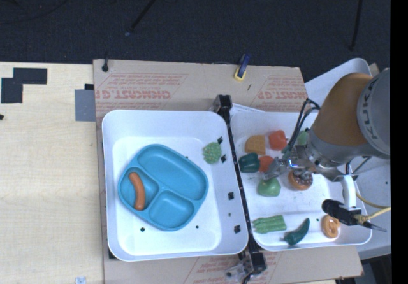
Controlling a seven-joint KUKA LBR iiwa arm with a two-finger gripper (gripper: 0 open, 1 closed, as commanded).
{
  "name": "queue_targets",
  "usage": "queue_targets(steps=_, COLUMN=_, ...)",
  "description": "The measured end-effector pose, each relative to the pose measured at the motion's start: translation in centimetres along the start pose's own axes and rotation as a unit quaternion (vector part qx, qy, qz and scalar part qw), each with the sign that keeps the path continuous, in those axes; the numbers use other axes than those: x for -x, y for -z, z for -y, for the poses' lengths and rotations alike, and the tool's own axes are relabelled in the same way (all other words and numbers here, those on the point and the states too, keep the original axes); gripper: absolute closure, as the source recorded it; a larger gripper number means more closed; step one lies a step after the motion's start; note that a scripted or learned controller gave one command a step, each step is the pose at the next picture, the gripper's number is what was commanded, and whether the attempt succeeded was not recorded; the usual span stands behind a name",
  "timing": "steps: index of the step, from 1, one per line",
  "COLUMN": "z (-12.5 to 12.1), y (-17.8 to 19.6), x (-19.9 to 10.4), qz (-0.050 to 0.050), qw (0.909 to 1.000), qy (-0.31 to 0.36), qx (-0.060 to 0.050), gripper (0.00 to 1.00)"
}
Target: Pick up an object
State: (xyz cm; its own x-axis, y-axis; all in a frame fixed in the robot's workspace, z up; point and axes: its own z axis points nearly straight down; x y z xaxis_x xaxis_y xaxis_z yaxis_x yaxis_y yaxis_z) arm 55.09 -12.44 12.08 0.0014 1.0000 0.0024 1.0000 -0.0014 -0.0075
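Two shallow white bins sit side by side on the bench. The grey arm's hand (pixel 285 167) hangs low over the right bin (pixel 319 233), just above a small green plastic pepper-like toy (pixel 269 187) and beside a dark green rounded piece (pixel 248 163); whether it is spread or pinching cannot be told. The toy looks light, stiff and smooth, likely slippery, so a grip across its widest middle seems best. In the left bin (pixel 121 225), a blue sectioned plastic tray (pixel 172 181) holds an orange sausage-shaped toy (pixel 137 190).
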Motion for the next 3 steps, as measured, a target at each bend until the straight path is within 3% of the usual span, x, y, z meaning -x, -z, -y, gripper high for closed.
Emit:
queue_targets(steps=1, z=-0.2, y=-3.1, x=-0.2, qz=0.0, qw=1.0, qy=0.0, qx=0.004, gripper=0.0)
queue_targets(steps=2, z=-0.3, y=-1.8, x=0.3, qz=0.005, qw=0.9999, qy=-0.004, qx=0.009, gripper=1.0)
queue_targets(steps=3, z=0.1, y=3.6, x=-0.5, qz=0.001, qw=1.0, qy=0.001, qx=0.004, gripper=1.0)
